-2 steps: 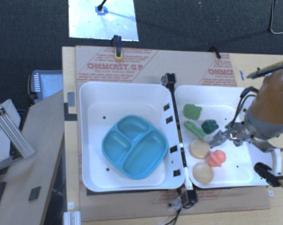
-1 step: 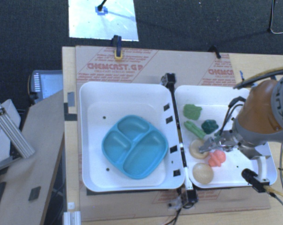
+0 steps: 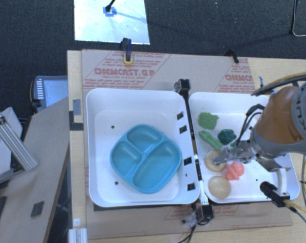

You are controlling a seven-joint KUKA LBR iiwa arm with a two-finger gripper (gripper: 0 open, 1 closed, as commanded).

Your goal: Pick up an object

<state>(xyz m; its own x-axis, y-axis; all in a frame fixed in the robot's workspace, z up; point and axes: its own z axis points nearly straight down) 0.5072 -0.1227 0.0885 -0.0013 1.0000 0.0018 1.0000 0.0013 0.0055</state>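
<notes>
As viewed from above at a slant, found the gripper (image 3: 225, 156) low inside the right bin (image 3: 244, 108), at the end of the grey arm (image 3: 282, 130) with its glossy orange band. Could not tell whether spread or pressed together: metal tip blurred against the items under it.

Logged six small items in that bin, all in its left half:
- flat tan disc (image 3: 212, 162), smooth, round, directly under the gripper tip and partly covered by it
- coral lumpy piece (image 3: 235, 171), knobbly surface, just right of the disc and just below the gripper
- cream ball (image 3: 219, 187), smooth and matte, near the front wall
- dark green clump (image 3: 226, 135), rough outline, just above the gripper
- pale green elongated piece (image 3: 209, 138), lying diagonally, its lower end near the disc
- leafy light green piece (image 3: 207, 119), ruffled edge, furthest back

Recorded in the left bin (image 3: 107, 110) a blue divided plate (image 3: 146, 158), smooth plastic, rounded corners, three compartments, turned diagonally on the white floor. Noted both bins as shallow, white, glossy, with rounded corners, joined along the middle by black clips (image 3: 183, 129).

Saw under the bins a tan protective sheet (image 3: 125, 71) printed with red lettering, and beyond it a shiny silver panel (image 3: 110, 14) on dark carpet
</notes>
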